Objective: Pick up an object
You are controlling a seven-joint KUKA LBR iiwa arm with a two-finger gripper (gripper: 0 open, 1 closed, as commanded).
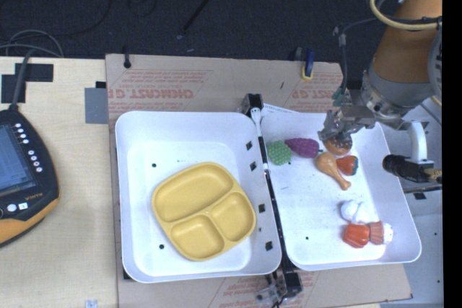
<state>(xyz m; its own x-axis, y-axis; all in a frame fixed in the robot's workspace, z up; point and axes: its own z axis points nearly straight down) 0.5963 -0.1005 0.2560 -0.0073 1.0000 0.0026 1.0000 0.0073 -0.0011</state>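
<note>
Bench of pale wood and brown printed cardboard [180,83] carries two shallow white plastic bins side by side. Left white bin [137,155] holds one yellow three-compartment plastic plate [204,210], lying flat and slightly turned, filling much of the floor. Right white bin [393,227] holds the small items. Grey arm with orange upper section [408,40] enters from the right and reaches down over the far part of the right bin; a yellow cable loop sits at its top. The two-finger metal gripper [339,132] hangs low over the bin's far right area, just above a small orange piece [336,146]; whether it is apart, together or clamped on anything cannot be told from this angle. Black handheld control pendant with orange trim [22,169] lies on the bench at far left, well apart from the bins. Inside the right bin, by size: tan toy drumstick [333,169], lying at a slant near the gripper; purple oval toy [302,148] just beside a green knobbly round toy [278,153] close to the divider; red-orange toy [347,165] touching the drumstick; near the front right corner, a red toy [356,235] beside a pink-and-white piece [380,232], with a small white round toy [350,210] just behind them.
</note>
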